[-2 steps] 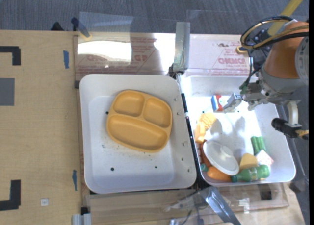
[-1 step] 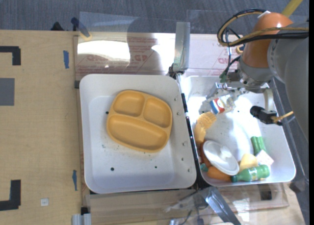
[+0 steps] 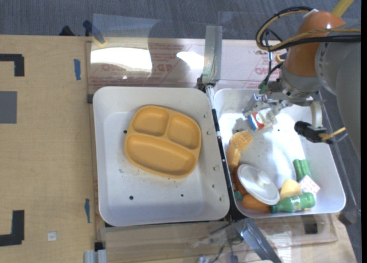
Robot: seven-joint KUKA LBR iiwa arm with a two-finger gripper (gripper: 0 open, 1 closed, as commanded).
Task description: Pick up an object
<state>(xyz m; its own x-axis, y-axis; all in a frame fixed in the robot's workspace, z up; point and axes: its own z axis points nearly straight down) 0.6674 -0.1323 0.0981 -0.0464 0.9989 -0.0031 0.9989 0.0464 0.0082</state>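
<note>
looking down at the bench, we saw two shallow white plastic bins side by side. the left bin (image 3: pixel 109 159) held a smooth orange-yellow divided tray (image 3: pixel 163 140) with three rounded compartments. the right bin (image 3: pixel 332 159) was cluttered: a small red, white and blue object (image 3: pixel 257 121) near the back, a ridged orange toy (image 3: pixel 238 144), a glossy white bowl (image 3: pixel 258 183), a green bottle (image 3: pixel 295 203) lying on its side and a green cylinder (image 3: pixel 301 169). the gripper (image 3: pixel 265 102) hung at the back of the right bin, just above the small red, white and blue object. honestly we couldn't tell whether it was open or closed.
</note>
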